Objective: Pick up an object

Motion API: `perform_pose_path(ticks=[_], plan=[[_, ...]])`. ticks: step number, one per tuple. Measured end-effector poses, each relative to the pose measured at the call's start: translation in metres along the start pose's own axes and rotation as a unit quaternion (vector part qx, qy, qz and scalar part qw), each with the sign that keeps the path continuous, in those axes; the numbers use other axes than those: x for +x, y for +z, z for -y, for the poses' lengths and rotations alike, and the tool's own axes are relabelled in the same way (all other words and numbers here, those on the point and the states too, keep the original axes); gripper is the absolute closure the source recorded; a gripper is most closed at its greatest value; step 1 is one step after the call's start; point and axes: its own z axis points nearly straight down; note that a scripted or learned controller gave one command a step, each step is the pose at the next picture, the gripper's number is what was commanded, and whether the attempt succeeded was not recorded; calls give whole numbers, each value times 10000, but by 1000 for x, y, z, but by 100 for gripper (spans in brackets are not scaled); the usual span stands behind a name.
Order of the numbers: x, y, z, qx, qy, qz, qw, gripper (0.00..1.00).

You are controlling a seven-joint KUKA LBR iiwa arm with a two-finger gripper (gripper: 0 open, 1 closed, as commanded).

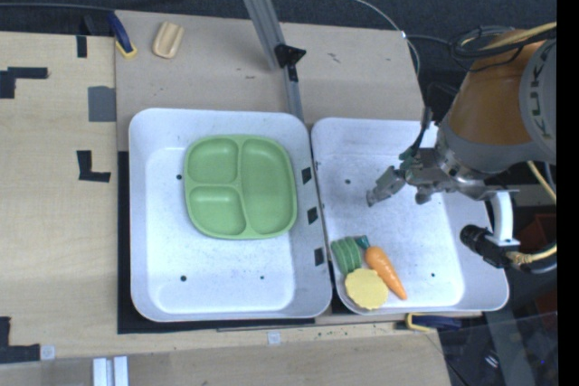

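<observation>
Camera view shows the gripper (391, 185) hanging over the bare middle of the right bin (362, 145), and whether it is spread or closed cannot be told from this slant; nothing shows in its grasp.

The likeliest things to pick lie below and a little left of the gripper, toward the near edge of the same bin, bunched together. An orange toy carrot (386, 272) lies at a slant, tapered, smooth and glossy, its thick end up against a green ribbed piece (347, 250) that sits nearest the gripper. A pale yellow round piece (365, 288) rests just beyond them, touching the carrot and close to the bin's corner.

All three look like moulded plastic play food: probably light, stiff and somewhat slick, not fragile. The carrot seems the best choice, taken across its thick middle, where the sides run closest to parallel; a hold near the thin tip would likely squirt it out. The yellow piece looks low and wide, awkward to span, and its place by the wall leaves little room.

Far left of the gripper, in the left bin (149, 194), a light green divided plate (241, 185) lies flat, with rounded corners and three compartments. Both bins are shallow, white and speckled with dark marks.
</observation>
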Motion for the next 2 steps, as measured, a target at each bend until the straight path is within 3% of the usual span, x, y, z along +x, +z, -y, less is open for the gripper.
perform_pose_path(ticks=[1,2], plan=[[0,0,0,-2,2,1,10000,0],[0,64,-2,27,10,2,10000,0]])
